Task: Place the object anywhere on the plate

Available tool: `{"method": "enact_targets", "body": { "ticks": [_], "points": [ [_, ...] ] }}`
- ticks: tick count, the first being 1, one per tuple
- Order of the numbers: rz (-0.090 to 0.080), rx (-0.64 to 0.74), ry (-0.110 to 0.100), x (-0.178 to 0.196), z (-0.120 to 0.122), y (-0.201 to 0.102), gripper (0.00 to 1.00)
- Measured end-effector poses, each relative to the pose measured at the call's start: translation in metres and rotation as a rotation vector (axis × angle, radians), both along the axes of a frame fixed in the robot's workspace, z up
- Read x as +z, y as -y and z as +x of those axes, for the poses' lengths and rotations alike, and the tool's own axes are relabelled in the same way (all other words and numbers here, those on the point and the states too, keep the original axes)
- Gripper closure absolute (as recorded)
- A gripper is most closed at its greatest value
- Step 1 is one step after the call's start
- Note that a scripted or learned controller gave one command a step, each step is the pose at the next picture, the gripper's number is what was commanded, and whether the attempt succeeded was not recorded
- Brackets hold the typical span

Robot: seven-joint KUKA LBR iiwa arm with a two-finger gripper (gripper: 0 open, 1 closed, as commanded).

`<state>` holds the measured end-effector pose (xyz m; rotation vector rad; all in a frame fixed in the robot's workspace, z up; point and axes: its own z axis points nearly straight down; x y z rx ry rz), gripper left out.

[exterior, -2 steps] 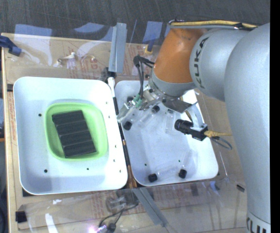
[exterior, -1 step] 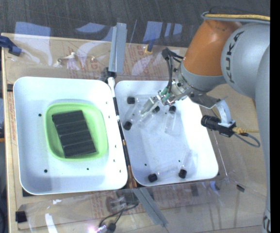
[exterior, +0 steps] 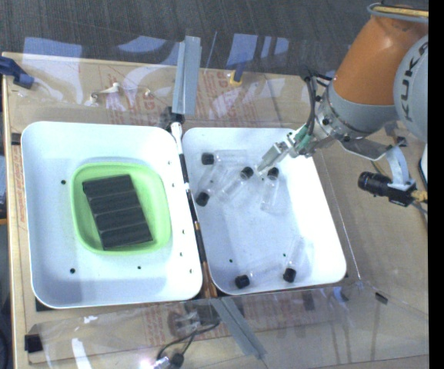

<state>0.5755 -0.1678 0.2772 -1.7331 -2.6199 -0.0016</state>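
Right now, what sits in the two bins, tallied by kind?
green plate: 1
dark ribbed block: 1
black-capped clear vials: 6, counted by their caps
Total: 8

Robot lab bench (clamped, taped)

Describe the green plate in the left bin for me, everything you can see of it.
The green plate is a light green, rounded-square dish, plastic by its look, lying flat near the middle of the left bin. A dark ribbed rectangular block lies on it at a slant, covering most of its floor. The plate's raised rim shows all round.
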Motion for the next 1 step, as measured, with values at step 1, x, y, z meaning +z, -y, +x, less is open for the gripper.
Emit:
{"method": "enact_targets", "body": {
  "ticks": [1],
  "points": [
    [0.001,-0.098,0.001,0.0659,-0.0179,0.0404,0.0]
  ]
}}
